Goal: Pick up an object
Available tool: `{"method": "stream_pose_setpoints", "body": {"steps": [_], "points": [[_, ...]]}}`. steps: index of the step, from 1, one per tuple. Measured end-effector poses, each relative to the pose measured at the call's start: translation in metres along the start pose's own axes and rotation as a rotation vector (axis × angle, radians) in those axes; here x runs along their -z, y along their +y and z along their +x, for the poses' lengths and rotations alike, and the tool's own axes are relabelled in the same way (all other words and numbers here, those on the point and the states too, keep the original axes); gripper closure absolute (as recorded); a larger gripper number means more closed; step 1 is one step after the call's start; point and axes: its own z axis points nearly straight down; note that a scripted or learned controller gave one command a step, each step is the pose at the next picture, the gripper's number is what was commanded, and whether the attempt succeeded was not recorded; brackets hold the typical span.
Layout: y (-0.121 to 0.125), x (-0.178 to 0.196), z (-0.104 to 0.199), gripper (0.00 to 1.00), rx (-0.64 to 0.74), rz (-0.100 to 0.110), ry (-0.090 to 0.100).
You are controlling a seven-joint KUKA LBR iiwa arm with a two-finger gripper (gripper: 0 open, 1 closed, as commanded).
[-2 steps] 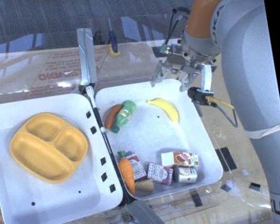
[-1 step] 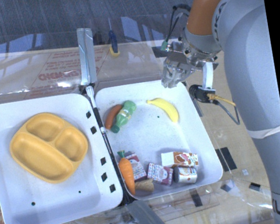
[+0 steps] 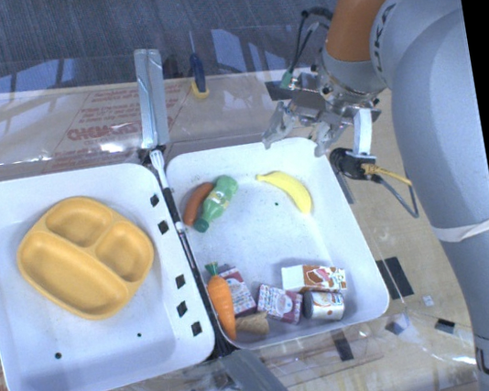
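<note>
Both bins (image 3: 89, 374) look like smooth matt white plastic, the yellow tray (image 3: 86, 255) and banana (image 3: 288, 188) like slightly glossy plastic (toy food, seemingly), and the cartons (image 3: 281, 303) like printed paper.

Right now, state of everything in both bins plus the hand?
hand: open, above the right bin's far edge, holding nothing
banana: lying loose in the right bin
green bottle: on its side, against the sausage
carrot: lying along the right bin's left wall
small cartons: clustered at the near edge
yellow divided plate: flat in the left bin
</note>
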Motion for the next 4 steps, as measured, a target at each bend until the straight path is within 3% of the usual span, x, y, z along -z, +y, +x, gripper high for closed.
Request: {"method": "stream_pose_setpoints", "body": {"steps": [1,2,3,4], "points": [[-0.012,-0.101,0.036,0.00,0.069,-0.009,0.003],[0.001,-0.125,0.004,0.00,0.063,-0.002,0.007],[0.001,-0.116,0.003,1.00,0.069,0.001,0.002],[0.006,0.010,-0.016,1.00,-0.063,-0.004,0.001]]}}
